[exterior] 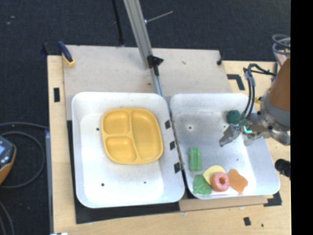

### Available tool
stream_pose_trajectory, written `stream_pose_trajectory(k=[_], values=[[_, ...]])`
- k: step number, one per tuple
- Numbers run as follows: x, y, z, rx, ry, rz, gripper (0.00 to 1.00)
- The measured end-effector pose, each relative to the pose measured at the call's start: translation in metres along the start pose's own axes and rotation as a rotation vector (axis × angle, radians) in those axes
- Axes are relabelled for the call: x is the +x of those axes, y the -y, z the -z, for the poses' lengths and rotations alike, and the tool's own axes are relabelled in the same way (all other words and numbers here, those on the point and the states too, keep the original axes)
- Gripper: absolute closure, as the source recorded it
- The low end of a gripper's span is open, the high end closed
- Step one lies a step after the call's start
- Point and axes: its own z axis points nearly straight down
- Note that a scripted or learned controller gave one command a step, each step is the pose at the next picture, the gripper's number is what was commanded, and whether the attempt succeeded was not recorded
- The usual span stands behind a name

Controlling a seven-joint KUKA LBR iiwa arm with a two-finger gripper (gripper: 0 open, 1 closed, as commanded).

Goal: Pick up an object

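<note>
The right bin (254, 180) carries a round dark-green ball (233, 115) near its far edge, a ribbed green block (195, 158) toward its left edge, and a green lump (201, 184), pink ring (219, 181) and orange piece (238, 180) along its near edge. The left bin (88, 180) holds a yellow three-compartment plate (132, 135). The gripper (237, 135) hangs over the right bin's middle, fingers spread, holding nothing.

Even, fairly bright overhead light washes the two white bins (87, 190) close to overexposure, while the dark floor (29, 18) around the bench stays dim. Shadows are soft and short. The picture is low in resolution and slightly soft throughout, grainy in the dark areas.
</note>
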Motion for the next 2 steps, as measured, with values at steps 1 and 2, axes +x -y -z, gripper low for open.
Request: stream_pose_trajectory(k=[1,2], values=[[0.000,0.000,0.001,-0.001,0.000,0.000,0.00],[-0.002,0.001,-0.063,0.005,-0.001,-0.002,0.00]])
